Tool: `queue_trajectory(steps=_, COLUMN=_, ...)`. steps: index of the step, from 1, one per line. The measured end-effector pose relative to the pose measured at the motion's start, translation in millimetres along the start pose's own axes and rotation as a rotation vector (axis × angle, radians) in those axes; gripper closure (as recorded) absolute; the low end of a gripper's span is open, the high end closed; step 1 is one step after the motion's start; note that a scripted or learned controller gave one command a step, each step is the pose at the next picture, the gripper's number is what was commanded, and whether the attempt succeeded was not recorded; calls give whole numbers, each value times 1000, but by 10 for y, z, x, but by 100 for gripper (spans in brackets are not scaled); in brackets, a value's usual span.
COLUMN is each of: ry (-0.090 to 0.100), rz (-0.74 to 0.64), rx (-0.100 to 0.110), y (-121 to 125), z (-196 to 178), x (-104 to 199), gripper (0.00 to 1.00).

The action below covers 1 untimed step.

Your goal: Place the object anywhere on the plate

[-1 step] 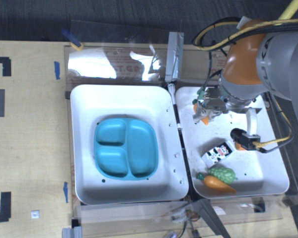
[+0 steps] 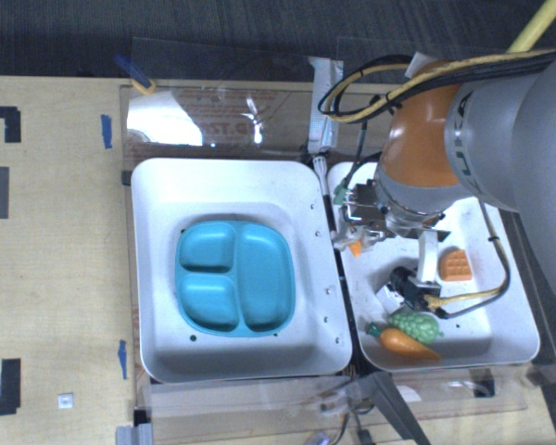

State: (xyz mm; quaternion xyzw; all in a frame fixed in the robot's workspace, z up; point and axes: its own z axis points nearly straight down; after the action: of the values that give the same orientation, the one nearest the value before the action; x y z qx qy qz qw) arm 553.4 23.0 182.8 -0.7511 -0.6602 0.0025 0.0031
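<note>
A blue plate (image 2: 236, 274) with three compartments lies in the left white bin (image 2: 157, 202). In the right bin (image 2: 510, 327), an orange waffle-like piece (image 2: 456, 265) lies toward the right. A green leafy toy (image 2: 415, 324) and an orange carrot (image 2: 406, 342) rest against the front wall. My gripper (image 2: 354, 237) hangs low at the right bin's left wall, close to the divider between the bins. A small orange bit shows at its tip; I cannot tell what it is.
The grey arm with its orange band (image 2: 426, 146) covers the back of the right bin. Cables loop above it. A clear plastic sheet (image 2: 222, 119) lies behind the left bin. A wooden bench top (image 2: 46, 276) extends to the left.
</note>
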Motion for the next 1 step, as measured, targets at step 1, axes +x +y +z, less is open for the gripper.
queue_trajectory(steps=1, ry=-1, rz=-94, rx=0, y=-364, z=3, x=622, gripper=100)
